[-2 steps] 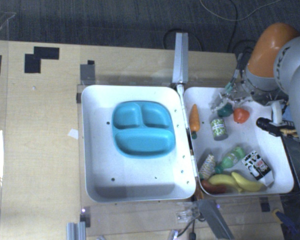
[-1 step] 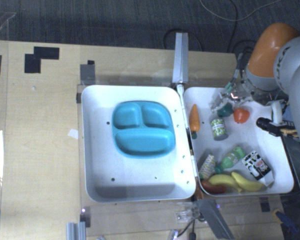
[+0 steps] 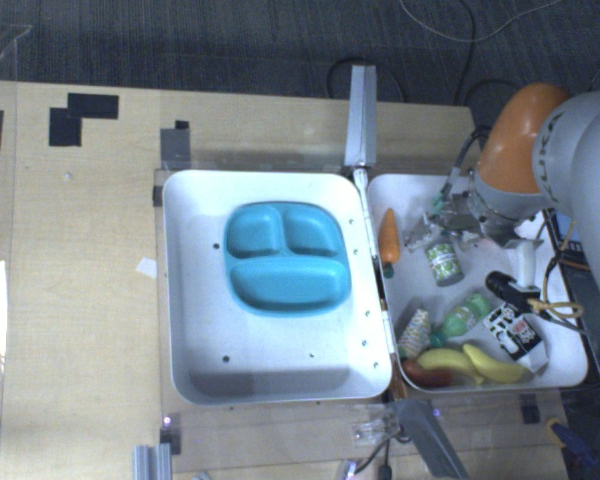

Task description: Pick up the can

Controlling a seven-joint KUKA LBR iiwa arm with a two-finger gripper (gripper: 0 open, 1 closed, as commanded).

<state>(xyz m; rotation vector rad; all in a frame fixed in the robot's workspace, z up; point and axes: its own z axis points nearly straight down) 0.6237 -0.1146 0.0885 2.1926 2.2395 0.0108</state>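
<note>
The can (image 3: 443, 263), small with a green and white label, lies on its side in the upper middle of the right bin (image 3: 576, 368). My gripper (image 3: 436, 227) reaches in from the right and hangs just above the can's far end. Its two grey fingers stand apart, open, with nothing between them. The can rests on the bin floor just in front of the fingertips; I cannot tell whether they touch it.
An orange carrot (image 3: 389, 238) lies by the right bin's left wall. Toward the front are a green bottle (image 3: 465, 315), bananas (image 3: 472, 363), a patterned packet (image 3: 413, 332) and a black and white box (image 3: 515, 331). The left bin (image 3: 190, 348) holds a blue compartment tray (image 3: 285, 256).
</note>
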